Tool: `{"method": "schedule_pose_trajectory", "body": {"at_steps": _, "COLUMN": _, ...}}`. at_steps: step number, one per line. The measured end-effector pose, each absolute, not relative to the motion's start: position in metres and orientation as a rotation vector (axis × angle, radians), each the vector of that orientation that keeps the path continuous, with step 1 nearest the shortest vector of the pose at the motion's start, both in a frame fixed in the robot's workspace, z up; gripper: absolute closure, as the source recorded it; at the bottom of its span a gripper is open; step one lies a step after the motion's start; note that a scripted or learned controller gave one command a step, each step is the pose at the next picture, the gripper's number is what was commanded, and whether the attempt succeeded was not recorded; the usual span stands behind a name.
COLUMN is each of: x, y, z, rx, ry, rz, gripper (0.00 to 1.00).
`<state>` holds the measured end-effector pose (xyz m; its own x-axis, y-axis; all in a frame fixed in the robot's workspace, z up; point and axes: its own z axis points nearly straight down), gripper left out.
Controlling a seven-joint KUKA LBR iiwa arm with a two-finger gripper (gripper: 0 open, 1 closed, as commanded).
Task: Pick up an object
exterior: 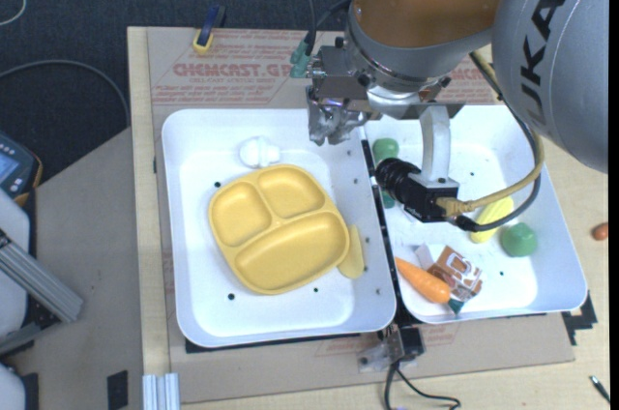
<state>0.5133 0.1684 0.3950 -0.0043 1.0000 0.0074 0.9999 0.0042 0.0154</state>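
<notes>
**Hanging over the left bin, not carrying anything as far as I can see**

Only the one overhead camera, so here goes. I'm hovering my gripper [334, 123] over the far right corner of the left bin [179, 205], right next to the wall it shares with the right bin [561, 273]. From this angle I honestly can't tell whether my jaws are apart or together, since the wrist is blocking most of them. I'm not seeing anything caught in them either.

Closest pickable thing is the little white lump [258, 151], sitting just to the picture-left of me and a bit nearer the camera. The yellow divided plate [280, 229] is lying flat nearer the camera than me, touching that lump's near side. A pale yellow slice [353, 253] is leaning against the plate's right edge.

Over on my other side, in the right bin, a small green piece [386, 149] is sitting just past the divider. Further from me: a yellow thing [493, 210], half hidden, a green ball [518, 239], an orange carrot [423, 279] and a brown-and-white packet [456, 268] touching it.
</notes>
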Motion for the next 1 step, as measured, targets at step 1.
{"method": "schedule_pose_trajectory", "body": {"at_steps": 1, "x": 0.5141, "y": 0.168, "z": 0.3963, "rx": 2.217, "ry": 2.223, "rz": 0.004, "gripper": 1.0}}
